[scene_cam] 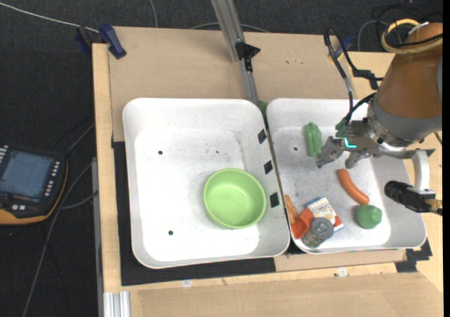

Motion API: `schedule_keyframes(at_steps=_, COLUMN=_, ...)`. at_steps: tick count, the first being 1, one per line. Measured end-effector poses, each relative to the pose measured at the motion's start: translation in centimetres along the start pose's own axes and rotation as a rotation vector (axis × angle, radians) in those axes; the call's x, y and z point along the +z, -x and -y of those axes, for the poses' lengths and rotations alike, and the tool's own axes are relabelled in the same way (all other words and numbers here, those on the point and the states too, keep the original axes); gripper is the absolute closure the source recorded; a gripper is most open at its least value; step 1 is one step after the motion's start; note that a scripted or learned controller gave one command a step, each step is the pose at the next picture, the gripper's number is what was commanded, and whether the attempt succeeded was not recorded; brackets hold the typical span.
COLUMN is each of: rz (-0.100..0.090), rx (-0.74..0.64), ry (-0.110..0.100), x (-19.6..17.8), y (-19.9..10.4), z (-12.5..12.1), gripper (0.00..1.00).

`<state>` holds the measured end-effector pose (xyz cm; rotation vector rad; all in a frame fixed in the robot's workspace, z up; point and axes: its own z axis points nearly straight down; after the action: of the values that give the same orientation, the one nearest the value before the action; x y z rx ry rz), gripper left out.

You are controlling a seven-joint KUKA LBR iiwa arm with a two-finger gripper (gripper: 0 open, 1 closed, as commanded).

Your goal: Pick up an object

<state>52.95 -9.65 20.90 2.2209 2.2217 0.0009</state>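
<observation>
We list the bench contents as seen from above.

Left bin [140, 126] — a shallow white tray occupying the centre-left of the frame. We count one item in it: a light green bowl [235, 198], upright, sitting toward the bin's lower right corner, near the divide between the two bins.

Right bin [295, 115] — the matching white tray at centre-right. We count several items here. A green cylindrical piece [312, 138] lies in the upper middle of the bin. An orange sausage-shaped object [351, 185] lies on a slant right of centre. A green rounded object [368, 216] sits just below the orange one's lower end, near the bin's lower right corner. At the lower left of this bin we find a small cluster packed together: a small printed box [323, 209], a grey round disc [320, 228] overlapping its lower side, and an orange-red piece [298, 220] to their left — the finer details of this pile are too small for us to read.

Arm — grey with an orange band, entering from the right edge of the frame. Its gripper [341, 156] hangs over the right bin, between the green cylindrical piece and the orange sausage-shaped object, just above the latter's upper end. We see the two fingers spread apart with nothing between them.

Surroundings — a handheld control pendant [28, 182] lies at the far left edge, off the bench.
</observation>
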Motion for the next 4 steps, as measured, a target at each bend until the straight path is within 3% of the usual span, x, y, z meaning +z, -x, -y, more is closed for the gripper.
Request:
schedule_keyframes(at_steps=1, rz=0.000, rx=0.000, ry=0.000, x=0.0, y=0.0, z=0.0, gripper=0.00)
schedule_keyframes(at_steps=4, rz=0.000, rx=0.000, ry=-0.003, x=11.5, y=0.8, z=0.9, gripper=0.00)
